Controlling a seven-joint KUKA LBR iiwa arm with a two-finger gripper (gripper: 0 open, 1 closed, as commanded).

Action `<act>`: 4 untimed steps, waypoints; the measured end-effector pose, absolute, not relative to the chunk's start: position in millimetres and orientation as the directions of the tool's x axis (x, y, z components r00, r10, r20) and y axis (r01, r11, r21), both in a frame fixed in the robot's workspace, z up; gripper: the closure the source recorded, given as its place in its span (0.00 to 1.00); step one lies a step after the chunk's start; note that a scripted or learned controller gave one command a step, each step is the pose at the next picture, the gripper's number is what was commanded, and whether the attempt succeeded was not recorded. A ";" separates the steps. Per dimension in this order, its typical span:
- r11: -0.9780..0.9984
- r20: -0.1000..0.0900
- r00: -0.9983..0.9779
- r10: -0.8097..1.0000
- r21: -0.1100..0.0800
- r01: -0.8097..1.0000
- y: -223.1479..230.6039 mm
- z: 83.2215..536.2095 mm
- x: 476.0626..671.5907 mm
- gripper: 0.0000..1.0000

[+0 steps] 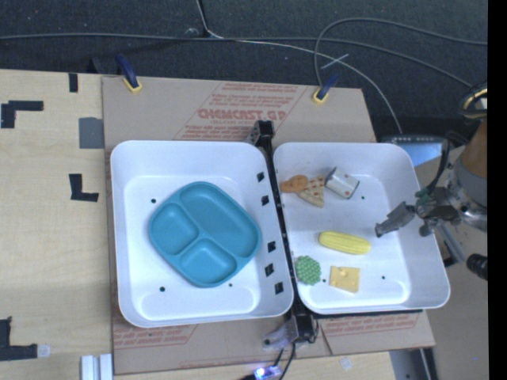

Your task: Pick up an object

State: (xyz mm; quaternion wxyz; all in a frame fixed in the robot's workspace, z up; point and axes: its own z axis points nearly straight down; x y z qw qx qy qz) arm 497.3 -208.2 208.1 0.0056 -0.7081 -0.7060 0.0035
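The right bin (396, 161) holds several small items. A yellow corn cob (344, 243) lies at its middle, with a green round piece (308, 270) and a yellow cheese slice (344, 279) nearer the front. At the back lie an orange-brown biscuit (295, 184), a tan waffle-like piece (315, 193) and a small grey-white block (342, 184). My gripper (405, 226) hangs over the bin's right side, just right of the corn. It is open, its fingers spread, and nothing sits between them.
The left bin (131, 212) carries a blue divided tray (204, 233). A black divider (273, 212) runs between the bins. Both stand on a cardboard sheet (238, 109) held by two clamps; cables cross the dark floor behind.
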 end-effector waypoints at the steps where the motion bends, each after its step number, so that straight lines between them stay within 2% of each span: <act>1: 0.001 0.000 -0.001 1.000 -0.002 1.000 -208.0 214.0 500.2 0.00; 3: 0.002 0.002 -0.002 1.000 -0.006 1.000 -193.5 116.0 508.4 0.00; 4: 0.001 -0.002 -0.001 1.000 0.000 1.000 -193.4 83.9 508.8 0.00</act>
